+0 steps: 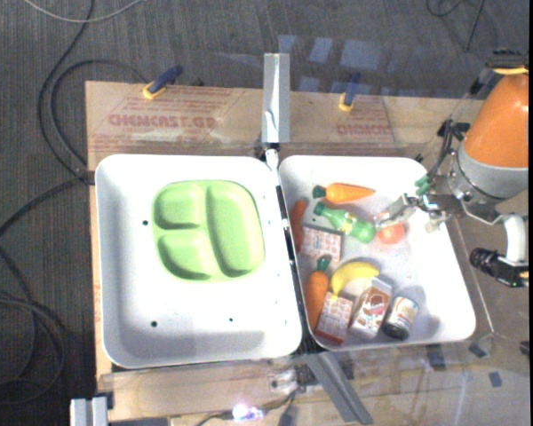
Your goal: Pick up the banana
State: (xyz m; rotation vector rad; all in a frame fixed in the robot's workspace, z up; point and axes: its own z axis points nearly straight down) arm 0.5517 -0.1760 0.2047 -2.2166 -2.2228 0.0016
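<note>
The yellow banana (354, 275) lies curved in the lower middle of the right bin (444, 273), between a carrot (315, 295) and a small carton (370, 307). My gripper (409, 209) hangs over the upper right part of that bin, up and to the right of the banana and well apart from it. It is just above a red tomato (392, 232). Nothing shows in its hold. The grey arm with its orange band (502, 131) comes in from the right.
Around the banana the right bin also holds a green bottle (345, 223), a second carrot (349, 192), a patterned box (322, 242), a red box (335, 317) and a can (400, 317). The left bin (124, 309) carries a green divided tray (209, 229).
</note>
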